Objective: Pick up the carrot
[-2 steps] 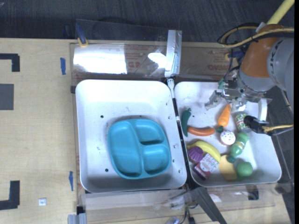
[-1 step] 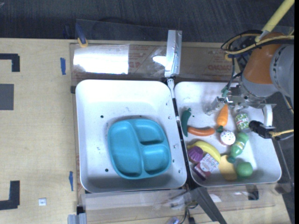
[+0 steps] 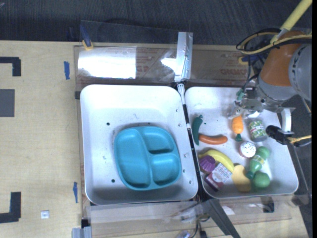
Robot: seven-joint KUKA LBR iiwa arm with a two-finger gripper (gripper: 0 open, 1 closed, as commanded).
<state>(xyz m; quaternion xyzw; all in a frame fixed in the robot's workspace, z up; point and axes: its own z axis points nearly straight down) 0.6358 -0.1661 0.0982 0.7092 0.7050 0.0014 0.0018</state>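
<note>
On the bench, 2 white bins side by side: left bin [image 3: 99,113] bearing a blue divided tray [image 3: 147,156], right bin [image 3: 208,100] crowded with toy food. Over the right bin's far side, the gripper [image 3: 246,103] low above the clutter; open or closed, impossible to tell. Just beside it, toward the near rim, the carrot [image 3: 238,125]: short, orange, long axis roughly far-to-near. Close neighbours: a green-labelled can [image 3: 256,130] on the right, a sausage [image 3: 213,139] on the left. Label print too small to read.
</note>
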